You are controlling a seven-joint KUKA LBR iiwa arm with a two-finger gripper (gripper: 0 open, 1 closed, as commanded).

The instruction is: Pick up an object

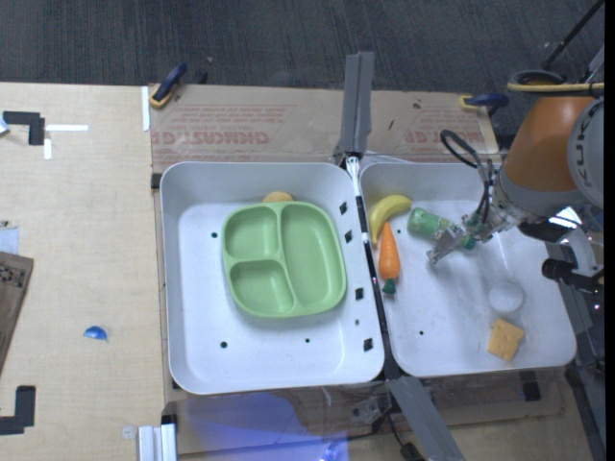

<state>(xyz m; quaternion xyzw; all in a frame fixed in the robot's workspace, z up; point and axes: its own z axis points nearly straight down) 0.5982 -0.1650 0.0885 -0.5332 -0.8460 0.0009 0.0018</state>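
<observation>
Task judged early, nothing lifted. Arm [548, 152] reached in from the right, over the right bin [461, 358]. Gripper [450, 245] low in that bin, tips just beside or touching the green bottle [426, 223], which lay on its side on the bin floor. Fingers [440, 252] too small and blurred to read: could not tell whether apart, together or clamped on anything. No object seen between them, so no hold claimed. Banana [386, 209] and carrot [387, 254] lay against the bin's left wall, untouched. Yellow block [504, 339] at near right of the bin, whitish round piece [505, 299] just above it, both apart from the gripper. Green divided plate [284, 258] sat in the left bin [192, 353], a yellowish item [278, 198] peeking out behind it. Left to do: secure a grasp, likely on the bottle, and raise it clear of the floor.
</observation>
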